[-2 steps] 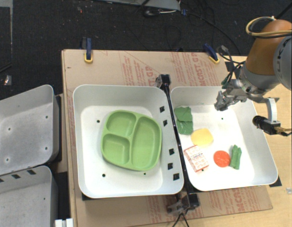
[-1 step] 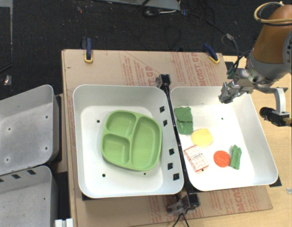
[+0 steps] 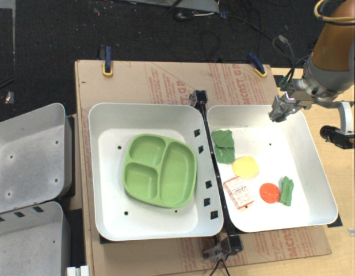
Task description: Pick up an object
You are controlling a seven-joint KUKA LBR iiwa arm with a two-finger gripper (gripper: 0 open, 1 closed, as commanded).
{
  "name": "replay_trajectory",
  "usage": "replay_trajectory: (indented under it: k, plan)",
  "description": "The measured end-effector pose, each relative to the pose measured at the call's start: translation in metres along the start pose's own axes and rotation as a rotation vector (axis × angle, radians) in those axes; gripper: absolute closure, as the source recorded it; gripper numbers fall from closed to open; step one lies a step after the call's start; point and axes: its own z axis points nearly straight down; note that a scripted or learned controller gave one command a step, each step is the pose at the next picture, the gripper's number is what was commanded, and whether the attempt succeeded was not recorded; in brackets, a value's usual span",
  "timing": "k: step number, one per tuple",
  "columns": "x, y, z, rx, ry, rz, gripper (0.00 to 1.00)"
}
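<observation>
The right bin holds several small things: a green cloth-like piece at its left side, a yellow round piece, a white and red packet, a red round piece and a small green piece beside it. My gripper hangs over the bin's far right corner, apart from all of them. Nothing shows between its fingers, and whether they are open or shut is too small to tell.
The left bin holds a green divided plate. A black divider with clips runs between the bins. Two grey metal lids lie left of the bench. Clamps sit on the board's far edge.
</observation>
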Motion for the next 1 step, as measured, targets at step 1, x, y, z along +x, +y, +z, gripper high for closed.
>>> replay_trajectory:
  k: [1]
  plan:
    - [0.0569, -0.0039, 0.0112, 0.005, 0.003, -0.005, 1.0]
